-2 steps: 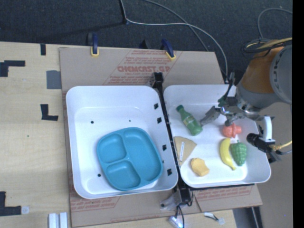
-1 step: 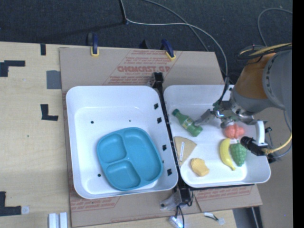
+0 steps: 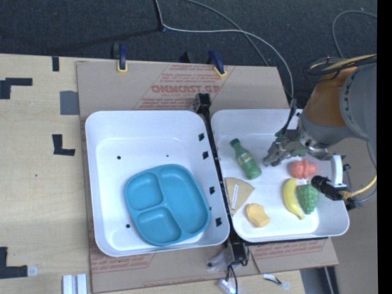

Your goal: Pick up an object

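Claw (image 3: 277,155) hangs low over the right bin (image 3: 257,120), and its dark fingers look spread a little apart with nothing between them, though from where I stand the tips blur into one another. It sits just to the upper left of the pink piece of toy food (image 3: 302,169), which I take to be the likeliest thing to be picked up, since that is the closest item to it.

Trouble could come from the crowding. Right below the pink piece lie a yellow banana (image 3: 292,199) and a green broccoli-like toy (image 3: 308,198), the two of them touching or nearly so. If the claw closes off-centre it may nudge the pink piece into them, or catch two things and drop both. The pink piece also looks rounded and smooth, so I judge it could squirt out sideways from a shallow pinch. The bin's far wall is close on its right side, leaving little room for a finger there.

As for looks, it is a small, soft-coloured, salmon-pink lump, lumpy in outline, lying flat on the white floor. To the left of it, well apart, a green bottle (image 3: 245,159) lies on its side; lower left are a tan wedge (image 3: 239,193) and an orange-yellow chunk (image 3: 257,215). Farther left, in the left bin (image 3: 104,130), rests a blue divided tray (image 3: 166,204)
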Tool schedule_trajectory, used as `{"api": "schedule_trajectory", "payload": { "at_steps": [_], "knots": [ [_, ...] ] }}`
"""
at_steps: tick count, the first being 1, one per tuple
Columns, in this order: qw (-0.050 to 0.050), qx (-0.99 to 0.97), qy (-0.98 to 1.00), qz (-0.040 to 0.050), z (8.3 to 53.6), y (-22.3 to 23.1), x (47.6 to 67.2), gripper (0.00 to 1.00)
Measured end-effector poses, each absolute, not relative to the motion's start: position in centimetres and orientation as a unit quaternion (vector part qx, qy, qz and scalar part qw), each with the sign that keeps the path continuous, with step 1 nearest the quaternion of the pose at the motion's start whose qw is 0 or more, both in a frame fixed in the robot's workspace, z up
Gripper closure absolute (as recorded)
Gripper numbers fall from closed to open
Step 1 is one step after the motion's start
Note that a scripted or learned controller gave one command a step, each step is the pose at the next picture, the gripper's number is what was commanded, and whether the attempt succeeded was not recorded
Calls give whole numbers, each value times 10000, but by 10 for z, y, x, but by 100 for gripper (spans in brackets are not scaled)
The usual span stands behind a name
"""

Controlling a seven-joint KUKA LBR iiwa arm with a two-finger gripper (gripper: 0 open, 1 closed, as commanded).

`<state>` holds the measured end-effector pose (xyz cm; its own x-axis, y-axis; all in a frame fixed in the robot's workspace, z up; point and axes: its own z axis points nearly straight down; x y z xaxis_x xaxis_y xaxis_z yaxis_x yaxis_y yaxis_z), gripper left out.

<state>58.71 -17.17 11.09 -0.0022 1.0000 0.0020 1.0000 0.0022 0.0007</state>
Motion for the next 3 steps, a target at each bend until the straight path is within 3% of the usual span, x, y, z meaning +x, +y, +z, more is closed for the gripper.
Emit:
{"api": "schedule_trajectory", "payload": {
  "at_steps": [2, 3],
  "knots": [
    [4, -7067, -7075, 3, 208, -163, 588, 100],
    [15, -7069, -7073, 11, 222, -163, 588, 100]
  ]
}}
